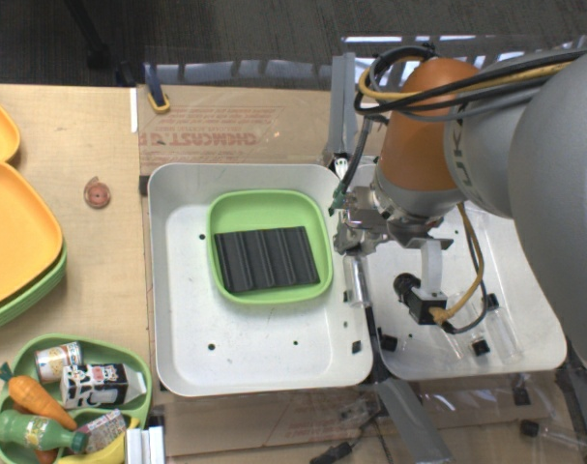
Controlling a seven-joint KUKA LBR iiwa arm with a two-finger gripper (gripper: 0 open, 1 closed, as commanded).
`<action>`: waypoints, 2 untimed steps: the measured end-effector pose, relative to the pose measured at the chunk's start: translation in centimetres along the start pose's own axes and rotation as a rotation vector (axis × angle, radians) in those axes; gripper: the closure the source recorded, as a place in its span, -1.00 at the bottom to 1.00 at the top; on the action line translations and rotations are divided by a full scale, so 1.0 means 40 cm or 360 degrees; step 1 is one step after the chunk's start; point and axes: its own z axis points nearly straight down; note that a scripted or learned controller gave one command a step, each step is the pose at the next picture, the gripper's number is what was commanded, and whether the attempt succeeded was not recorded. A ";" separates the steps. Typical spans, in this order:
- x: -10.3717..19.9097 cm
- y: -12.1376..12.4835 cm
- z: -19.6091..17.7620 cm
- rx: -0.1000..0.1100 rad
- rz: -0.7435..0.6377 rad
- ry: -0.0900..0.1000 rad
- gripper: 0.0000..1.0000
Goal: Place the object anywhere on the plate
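A green square plate sits in the left white bin, toward its back. A dark grey ribbed slab lies flat on the plate and covers most of its floor. My gripper hangs just right of the plate, over the seam between the two bins, apart from the slab. The orange wrist band and the grey arm reach in above the right bin. Nothing shows in the gripper's grasp.
Stacked orange plates lie on the wooden bench at the left. A green bowl with toy food and small cans stands at the front left. A small pink disc lies near the left bin. Cables and small black parts hang over the right bin.
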 end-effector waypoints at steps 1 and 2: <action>0.000 0.000 0.000 0.0000 -0.0001 -0.0001 -1.00; -0.150 0.065 -0.014 -0.0002 0.0250 -0.0001 -1.00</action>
